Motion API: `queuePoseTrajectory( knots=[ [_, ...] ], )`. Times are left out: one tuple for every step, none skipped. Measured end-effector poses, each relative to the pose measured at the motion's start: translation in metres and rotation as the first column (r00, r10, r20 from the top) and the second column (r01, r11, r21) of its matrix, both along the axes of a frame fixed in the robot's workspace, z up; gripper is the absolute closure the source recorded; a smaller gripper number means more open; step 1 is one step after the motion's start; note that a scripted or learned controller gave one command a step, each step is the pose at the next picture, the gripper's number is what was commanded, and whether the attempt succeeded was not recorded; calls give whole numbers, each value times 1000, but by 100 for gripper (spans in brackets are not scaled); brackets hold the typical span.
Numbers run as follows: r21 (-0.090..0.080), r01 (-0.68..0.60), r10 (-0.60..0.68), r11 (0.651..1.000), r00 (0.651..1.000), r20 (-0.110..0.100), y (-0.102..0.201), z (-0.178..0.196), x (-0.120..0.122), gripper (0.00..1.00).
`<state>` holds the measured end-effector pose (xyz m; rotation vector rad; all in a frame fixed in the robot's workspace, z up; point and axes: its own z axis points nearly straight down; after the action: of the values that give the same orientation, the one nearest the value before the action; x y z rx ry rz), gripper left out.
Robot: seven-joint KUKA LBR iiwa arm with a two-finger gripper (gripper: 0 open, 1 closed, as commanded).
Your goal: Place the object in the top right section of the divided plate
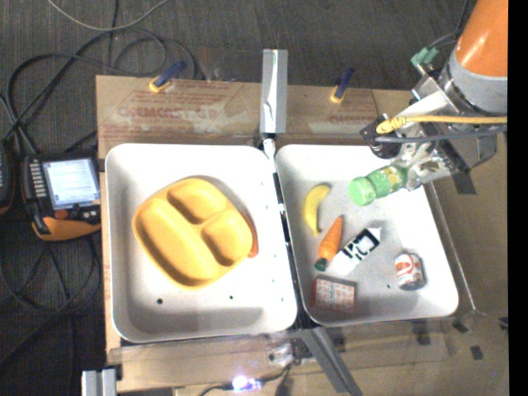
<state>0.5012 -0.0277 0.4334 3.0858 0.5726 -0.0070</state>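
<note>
Up at the right of the frame, the end effector [410,165] sits over the right bin [445,258], its fingers hard to separate from cables and brackets, yet the green bottle [378,183] appears pinched there, tilted, cap toward the left. Much of the arm [487,40] is cut off by the frame edge. Below lie a banana [314,205], a carrot [330,241], a small can [408,271] and two packets too blurred to read. The yellow divided plate [193,229] rests in the left bin [124,304].
</note>
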Motion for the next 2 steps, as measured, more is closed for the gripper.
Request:
queuePoseTrajectory(
  knots=[
    [1,126,-126,992,992,1,69,0,3,100],
    [2,-216,216,976,976,-3,74,-176,-18,100]
  ],
)
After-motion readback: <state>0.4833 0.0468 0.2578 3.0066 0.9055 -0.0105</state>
